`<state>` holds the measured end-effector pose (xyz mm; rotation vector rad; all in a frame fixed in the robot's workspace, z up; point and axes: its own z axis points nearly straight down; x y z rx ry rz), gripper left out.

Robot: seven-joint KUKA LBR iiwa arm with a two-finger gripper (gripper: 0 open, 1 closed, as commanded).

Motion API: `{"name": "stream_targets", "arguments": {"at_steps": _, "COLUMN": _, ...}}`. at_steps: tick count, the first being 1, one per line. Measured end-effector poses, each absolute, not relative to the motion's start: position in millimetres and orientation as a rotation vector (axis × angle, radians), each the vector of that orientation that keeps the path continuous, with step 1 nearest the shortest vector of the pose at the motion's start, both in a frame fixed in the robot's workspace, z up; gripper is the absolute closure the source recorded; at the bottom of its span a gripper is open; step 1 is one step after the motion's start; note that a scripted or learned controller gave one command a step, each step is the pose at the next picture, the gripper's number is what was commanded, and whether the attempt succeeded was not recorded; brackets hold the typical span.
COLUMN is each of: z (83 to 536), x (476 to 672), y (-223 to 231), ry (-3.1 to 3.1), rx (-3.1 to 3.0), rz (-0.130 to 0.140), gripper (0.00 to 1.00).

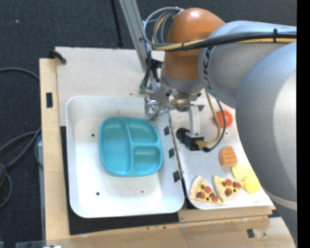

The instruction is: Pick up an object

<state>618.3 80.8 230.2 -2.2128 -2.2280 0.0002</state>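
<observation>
so the gripper (168, 103) sits right over the divider between the two bins, near the top edge of the left bin (80, 200), tucked under the arm's orange band (188, 35). Can't tell if it's open or closed, and nothing visibly sits in it. At about 7 o'clock from it, a teal divided plate (130, 146) lies flat in the left bin. Over in the right bin (196, 164), around 4 to 5 o'clock: a red-orange piece (223, 119), an orange waffle-looking piece (228, 155), a yellow piece (246, 179) and two pizza slices (215, 189) side by side
</observation>
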Motion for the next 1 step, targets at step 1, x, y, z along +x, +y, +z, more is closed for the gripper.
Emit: {"name": "stream_targets", "arguments": {"at_steps": 1, "z": 230.7, "x": 618.7, "y": 78.0, "ry": -2.223, "rx": -2.219, "rz": -0.001, "gripper": 0.0}}
